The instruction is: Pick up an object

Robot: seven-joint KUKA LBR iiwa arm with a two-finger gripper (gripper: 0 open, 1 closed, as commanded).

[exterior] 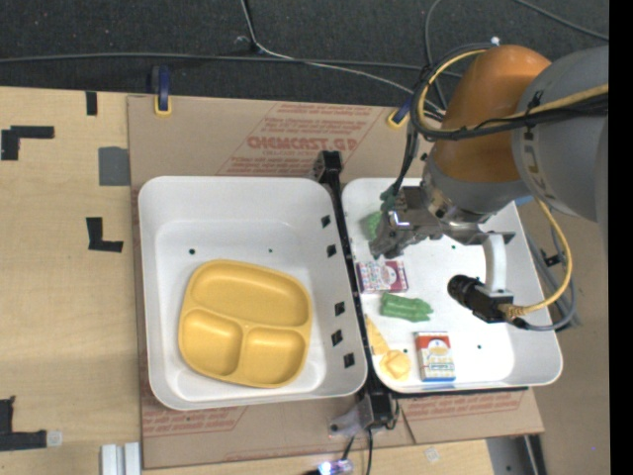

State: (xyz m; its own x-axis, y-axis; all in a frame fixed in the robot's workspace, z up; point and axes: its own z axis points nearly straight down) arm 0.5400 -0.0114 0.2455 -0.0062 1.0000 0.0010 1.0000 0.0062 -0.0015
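While poised over the right bin [534, 369], near its far-left corner: gripper [393, 228], finger spread impossible to tell, no visible catch. Just beneath, toward the bin's middle: small pink-and-white packet [383, 277], green object [406, 309], red-and-white box [435, 355], yellow piece [395, 364]. Beside that bin, left: yellow divided plate [244, 322].

A light wooden bench [59, 295] carries a sheet of brown cardboard [287, 142] printed with red lettering, and black tape marks [99, 234] dot the bare wood to the left. On the cardboard two shallow white bins sit side by side, touching along a black seam: the left bin [158, 206] and the right bin [534, 364].
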